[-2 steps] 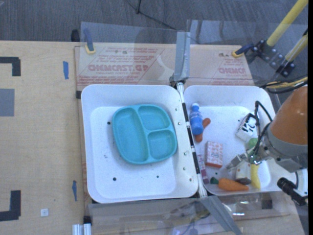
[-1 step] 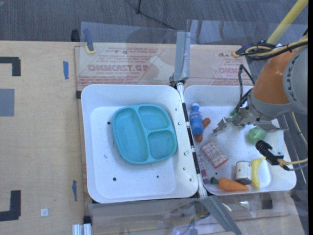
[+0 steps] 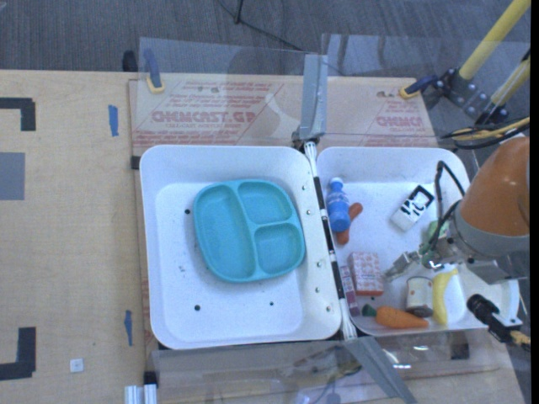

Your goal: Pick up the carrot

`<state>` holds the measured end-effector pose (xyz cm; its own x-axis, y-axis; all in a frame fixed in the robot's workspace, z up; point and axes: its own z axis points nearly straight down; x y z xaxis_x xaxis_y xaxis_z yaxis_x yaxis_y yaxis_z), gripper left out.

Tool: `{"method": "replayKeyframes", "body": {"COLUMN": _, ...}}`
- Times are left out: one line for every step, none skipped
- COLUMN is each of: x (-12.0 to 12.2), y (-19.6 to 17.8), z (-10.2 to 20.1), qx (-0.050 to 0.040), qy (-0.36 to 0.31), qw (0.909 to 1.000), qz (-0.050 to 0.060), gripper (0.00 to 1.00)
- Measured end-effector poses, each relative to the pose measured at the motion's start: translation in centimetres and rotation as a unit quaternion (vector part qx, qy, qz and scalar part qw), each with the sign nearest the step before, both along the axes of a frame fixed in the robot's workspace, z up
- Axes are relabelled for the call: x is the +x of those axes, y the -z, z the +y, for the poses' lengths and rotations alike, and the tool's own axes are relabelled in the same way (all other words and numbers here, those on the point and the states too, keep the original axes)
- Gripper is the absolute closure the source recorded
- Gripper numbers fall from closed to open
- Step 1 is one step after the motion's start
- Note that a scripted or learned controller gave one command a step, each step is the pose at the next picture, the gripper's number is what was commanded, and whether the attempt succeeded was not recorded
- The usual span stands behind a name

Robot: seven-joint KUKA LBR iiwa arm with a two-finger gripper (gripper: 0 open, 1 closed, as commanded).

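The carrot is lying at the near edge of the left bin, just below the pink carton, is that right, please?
Not quite: the camera view shows the carrot at the near edge of the right bin, not the left. It does lie just below the pink carton.

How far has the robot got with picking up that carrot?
Not far. The carrot lies untouched on the floor of the right bin, near its front edge. The gripper is above the bin, a little behind the carrot, beside the banana. Lowering, grasping and lifting are all left.
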<state>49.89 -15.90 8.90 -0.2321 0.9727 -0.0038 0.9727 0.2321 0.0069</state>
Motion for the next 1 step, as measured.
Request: {"method": "replayKeyframes", "body": {"x": 6.02, "y": 0.02, "z": 1.86, "qx": -0.0009, "qy": 0.035, "qw": 0.9994, "qz": -0.002, "gripper": 0.00}}
